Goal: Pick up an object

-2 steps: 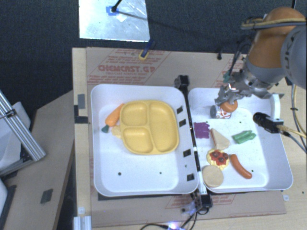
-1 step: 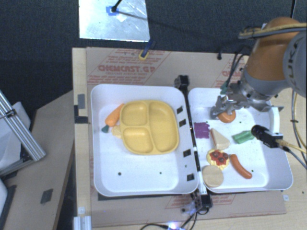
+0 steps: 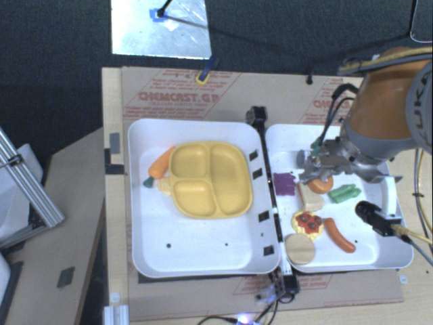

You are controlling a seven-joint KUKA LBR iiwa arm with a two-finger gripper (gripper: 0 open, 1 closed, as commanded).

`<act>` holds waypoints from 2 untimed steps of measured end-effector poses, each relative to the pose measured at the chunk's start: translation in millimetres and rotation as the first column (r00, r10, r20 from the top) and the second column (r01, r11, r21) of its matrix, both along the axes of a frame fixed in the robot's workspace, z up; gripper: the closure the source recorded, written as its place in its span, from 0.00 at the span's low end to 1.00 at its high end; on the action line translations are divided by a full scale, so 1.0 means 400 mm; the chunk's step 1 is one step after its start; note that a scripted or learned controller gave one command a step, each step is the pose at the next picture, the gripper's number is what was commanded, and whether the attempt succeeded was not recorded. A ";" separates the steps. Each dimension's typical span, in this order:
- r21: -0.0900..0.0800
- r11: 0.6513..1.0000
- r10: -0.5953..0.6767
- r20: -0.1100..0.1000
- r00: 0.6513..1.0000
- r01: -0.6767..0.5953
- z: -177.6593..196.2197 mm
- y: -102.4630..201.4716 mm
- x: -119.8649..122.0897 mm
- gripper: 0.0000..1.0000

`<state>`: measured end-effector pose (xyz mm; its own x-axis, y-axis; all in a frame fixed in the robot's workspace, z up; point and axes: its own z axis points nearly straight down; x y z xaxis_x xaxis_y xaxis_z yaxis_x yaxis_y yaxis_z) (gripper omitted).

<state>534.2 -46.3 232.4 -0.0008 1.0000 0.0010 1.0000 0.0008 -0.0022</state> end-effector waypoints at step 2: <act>-0.001 1.000 0.001 0.004 1.000 -0.001 0.005 0.009 0.009 1.00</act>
